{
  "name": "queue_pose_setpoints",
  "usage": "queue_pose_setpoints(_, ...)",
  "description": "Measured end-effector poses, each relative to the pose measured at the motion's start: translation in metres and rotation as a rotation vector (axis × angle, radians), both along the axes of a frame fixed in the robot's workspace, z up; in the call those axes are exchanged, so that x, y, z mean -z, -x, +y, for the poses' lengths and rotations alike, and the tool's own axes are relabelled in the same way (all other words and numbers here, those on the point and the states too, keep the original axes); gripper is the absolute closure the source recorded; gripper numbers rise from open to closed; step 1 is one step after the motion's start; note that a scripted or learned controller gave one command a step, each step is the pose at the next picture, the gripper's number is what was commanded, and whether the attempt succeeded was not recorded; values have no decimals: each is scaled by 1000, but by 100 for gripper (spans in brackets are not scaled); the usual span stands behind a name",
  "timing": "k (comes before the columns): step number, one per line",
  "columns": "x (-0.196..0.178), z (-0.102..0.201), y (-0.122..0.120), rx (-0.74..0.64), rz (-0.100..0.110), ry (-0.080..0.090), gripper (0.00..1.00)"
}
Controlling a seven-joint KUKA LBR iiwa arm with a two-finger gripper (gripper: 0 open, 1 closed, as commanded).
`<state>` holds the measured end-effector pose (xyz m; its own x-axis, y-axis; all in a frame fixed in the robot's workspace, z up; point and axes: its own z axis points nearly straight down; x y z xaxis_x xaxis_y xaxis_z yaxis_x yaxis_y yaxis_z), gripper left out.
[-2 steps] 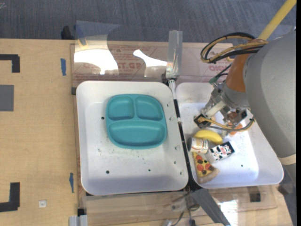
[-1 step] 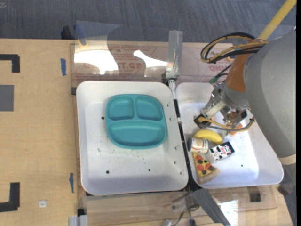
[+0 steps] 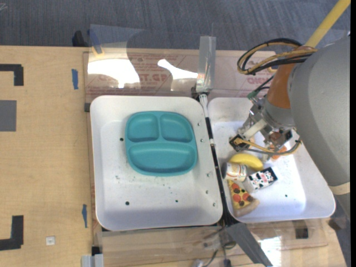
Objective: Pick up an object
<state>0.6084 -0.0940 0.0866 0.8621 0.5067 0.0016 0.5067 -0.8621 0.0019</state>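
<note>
My gripper (image 3: 274,139) hangs low over the back half of the right bin (image 3: 311,204), below the orange wrist band. Just in front of it and to its left lies a yellow banana (image 3: 246,160). A small white piece with red marks (image 3: 236,172) lies against the banana's near side. A black and white patterned block (image 3: 262,178) lies to the right of that piece. A pizza slice toy (image 3: 243,196) rests near the bin's front left corner. Something orange (image 3: 285,147) peeks out beside the gripper, partly hidden by it.
The left bin (image 3: 111,204) holds a teal divided plate (image 3: 161,142) in its middle. A ridge (image 3: 214,166) separates the two bins. The grey arm covers the right bin's back right part. Clear plastic sheeting (image 3: 144,71) stands behind the bins.
</note>
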Motion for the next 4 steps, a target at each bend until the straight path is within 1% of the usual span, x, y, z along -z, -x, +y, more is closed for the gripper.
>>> queue_pose_setpoints(1,0,0,0,0,0,0,0)
queue_pose_setpoints(2,1,-5,-25,243,2,-1,0)
queue_pose_setpoints(3,-12,-3,-27,238,0,-2,100)
queue_pose_setpoints(4,-104,34,-53,325,-7,-6,100)
